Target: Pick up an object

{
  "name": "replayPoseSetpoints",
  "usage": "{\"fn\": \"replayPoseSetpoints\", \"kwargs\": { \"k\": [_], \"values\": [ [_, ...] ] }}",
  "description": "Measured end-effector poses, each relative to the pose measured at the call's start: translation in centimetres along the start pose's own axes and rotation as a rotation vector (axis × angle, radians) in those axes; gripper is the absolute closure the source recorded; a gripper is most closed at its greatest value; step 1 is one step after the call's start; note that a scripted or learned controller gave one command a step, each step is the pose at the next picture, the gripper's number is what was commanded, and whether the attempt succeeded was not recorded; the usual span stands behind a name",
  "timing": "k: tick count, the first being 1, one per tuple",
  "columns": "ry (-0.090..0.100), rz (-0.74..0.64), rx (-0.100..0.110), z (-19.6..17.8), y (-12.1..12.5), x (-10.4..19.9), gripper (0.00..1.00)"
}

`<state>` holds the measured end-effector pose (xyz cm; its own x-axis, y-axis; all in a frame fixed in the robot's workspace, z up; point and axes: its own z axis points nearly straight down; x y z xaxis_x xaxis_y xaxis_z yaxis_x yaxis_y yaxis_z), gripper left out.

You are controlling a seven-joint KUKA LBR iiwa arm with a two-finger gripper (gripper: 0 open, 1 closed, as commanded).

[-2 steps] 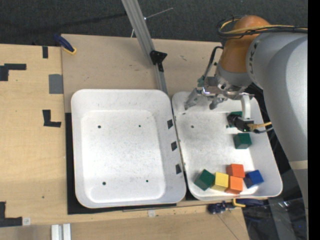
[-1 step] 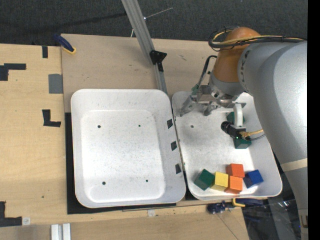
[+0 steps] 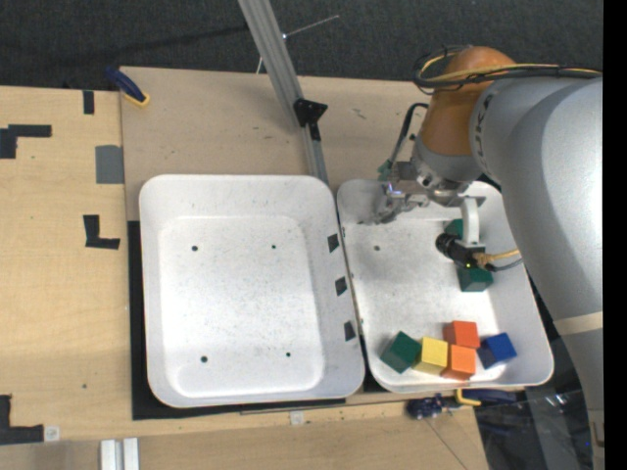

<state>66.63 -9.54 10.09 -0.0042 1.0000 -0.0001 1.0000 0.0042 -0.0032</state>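
Two shallow white plastic bins, left bin [image 3: 240, 287] and right bin [image 3: 411, 262], on a pale wooden worktop [image 3: 59, 262]. Five small cubes clustered at the right bin's 5 o'clock: green [image 3: 400, 352], yellow [image 3: 433, 353], two orange [image 3: 461, 347], blue [image 3: 498, 349]. Tool [image 3: 397, 196] at its 11 o'clock; openness impossible to tell.

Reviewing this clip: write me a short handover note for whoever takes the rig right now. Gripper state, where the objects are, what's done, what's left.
Gripper: at the far left corner of the right bin; finger state unreadable, nothing seen held.
Objects: all in the right bin. Green block, yellow block, two orange blocks and blue block are clustered at its near edge; a dark green block sits by the right wall.
Done: no pick evident.
Left: grasp and lift one object.
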Motion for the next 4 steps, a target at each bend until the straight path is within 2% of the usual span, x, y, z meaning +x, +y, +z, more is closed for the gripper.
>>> {"fn": "replayPoseSetpoints", "kwargs": {
  "k": [1,3,4],
  "values": [
    [0.000,0.003,-0.008,-6.3,-0.2,-0.2,1.00],
    [0.000,0.002,-0.009,-17.5,0.2,-1.0,1.00],
    [0.000,-0.001,-0.001,-15.7,-0.4,3.9,1.00]
  ]
}}
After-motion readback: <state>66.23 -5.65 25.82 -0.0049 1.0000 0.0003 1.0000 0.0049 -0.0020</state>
